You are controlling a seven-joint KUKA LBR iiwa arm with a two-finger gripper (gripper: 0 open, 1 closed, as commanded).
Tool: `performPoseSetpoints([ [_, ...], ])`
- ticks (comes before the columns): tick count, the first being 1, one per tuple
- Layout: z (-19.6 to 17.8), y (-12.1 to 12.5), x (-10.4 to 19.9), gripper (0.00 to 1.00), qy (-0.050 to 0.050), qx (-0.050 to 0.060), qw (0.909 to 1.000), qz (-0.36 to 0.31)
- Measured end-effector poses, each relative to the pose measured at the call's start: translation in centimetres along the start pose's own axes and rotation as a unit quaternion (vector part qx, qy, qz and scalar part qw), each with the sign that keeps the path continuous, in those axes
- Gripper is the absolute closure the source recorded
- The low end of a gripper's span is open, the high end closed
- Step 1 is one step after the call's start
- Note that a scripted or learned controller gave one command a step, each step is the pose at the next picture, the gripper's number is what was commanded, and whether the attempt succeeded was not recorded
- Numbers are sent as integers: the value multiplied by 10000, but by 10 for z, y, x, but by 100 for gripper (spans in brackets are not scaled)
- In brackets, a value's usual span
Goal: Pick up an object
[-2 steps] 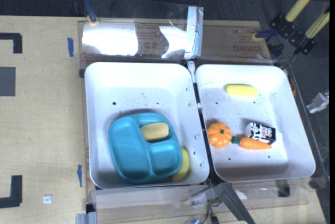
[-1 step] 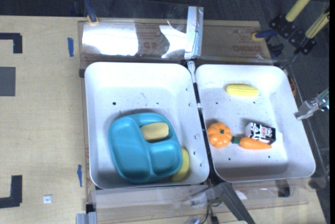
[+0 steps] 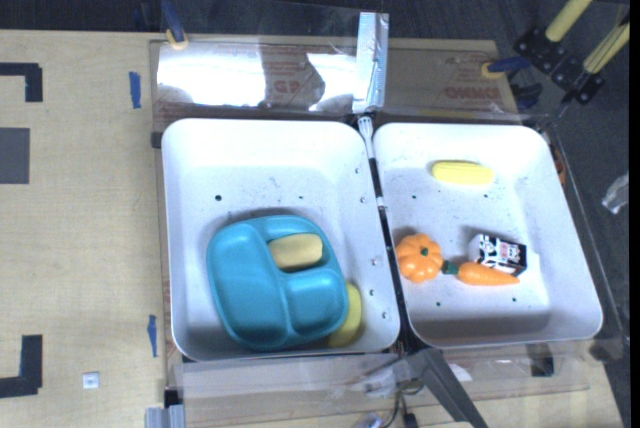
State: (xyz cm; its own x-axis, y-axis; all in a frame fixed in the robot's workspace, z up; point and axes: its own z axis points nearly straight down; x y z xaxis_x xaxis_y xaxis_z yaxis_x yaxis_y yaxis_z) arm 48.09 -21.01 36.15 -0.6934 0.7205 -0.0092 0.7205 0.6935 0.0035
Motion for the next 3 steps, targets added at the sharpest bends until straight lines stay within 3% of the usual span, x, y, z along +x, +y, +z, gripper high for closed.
performPoseSetpoints([
  [1,-8,49,24,100,13,2,9951,992],
  [2,14,71,50,100,48,35,9589,2837],
  [3,37,16,19,100,45,27,9891,1470],
])
